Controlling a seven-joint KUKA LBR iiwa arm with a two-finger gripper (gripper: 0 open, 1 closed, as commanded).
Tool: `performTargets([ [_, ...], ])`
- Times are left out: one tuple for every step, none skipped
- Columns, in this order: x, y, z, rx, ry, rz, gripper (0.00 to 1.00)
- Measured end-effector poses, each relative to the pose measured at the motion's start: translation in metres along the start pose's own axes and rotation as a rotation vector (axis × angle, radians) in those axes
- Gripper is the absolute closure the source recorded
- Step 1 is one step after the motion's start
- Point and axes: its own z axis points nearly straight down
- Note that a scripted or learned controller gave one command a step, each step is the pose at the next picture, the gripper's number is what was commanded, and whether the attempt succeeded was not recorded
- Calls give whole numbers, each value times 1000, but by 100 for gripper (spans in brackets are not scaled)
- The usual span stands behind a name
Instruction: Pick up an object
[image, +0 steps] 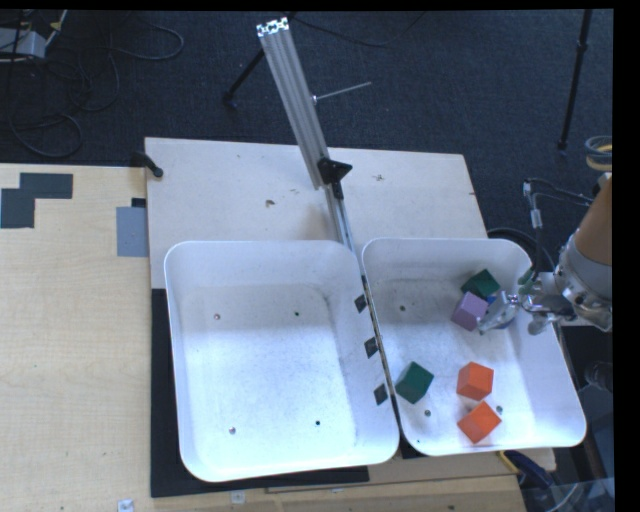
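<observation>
Gripper (500, 312) sits low in right bin (440, 255), finger state unclear, just beside purple cube (468, 311); I'd center on it, clear of green cube (483, 284), before closing.

5 small blocks in right bin (560, 425): 2 green (414, 382), 2 orange (475, 381), 1 purple (468, 311).

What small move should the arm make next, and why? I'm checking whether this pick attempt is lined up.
Probably a short reach toward the purple block: the gripper sits just to its right in the right bin, the nearest object, with a green block touching it behind.
</observation>
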Motion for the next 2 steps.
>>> performTargets([
  [-2, 61, 78, -17, -6, -4, 0],
  [4, 82, 85, -27, -10, -4, 0],
])
